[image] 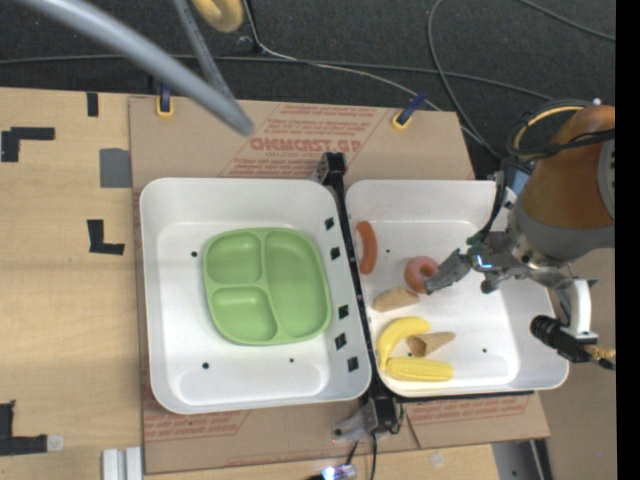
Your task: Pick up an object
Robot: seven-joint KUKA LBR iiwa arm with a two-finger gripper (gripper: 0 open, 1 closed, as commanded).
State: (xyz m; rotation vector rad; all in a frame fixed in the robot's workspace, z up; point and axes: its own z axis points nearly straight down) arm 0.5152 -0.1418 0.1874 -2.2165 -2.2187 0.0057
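Gripper [440,280] low in the right bin [500,200], dark fingers reaching leftward from the grey arm [560,208]. Fingertips right beside the pink ring-shaped toy [421,269], perhaps touching its lower right edge. Open or clenched? Cannot tell from this slant, too dark and small. Nothing seen between the fingers, so no grasp to report.

Around that spot: tan bread-like piece [395,299] just left of and below the fingertips, sausage [366,245] further up by the divider, banana [399,335] nearer the front, corn cob [418,370] at the front wall, small cone-shaped piece [430,344] just beside the banana. Over in the left bin [165,268], green divided plate [267,285], well apart from the action.

Step in hand, by the look of it: the approach, closing in on the pink ring or the tan piece. Next move likely calls for settling squarely over one item, closing firmly, then lifting straight up. Risk: two items close together, easy to nudge one aside.
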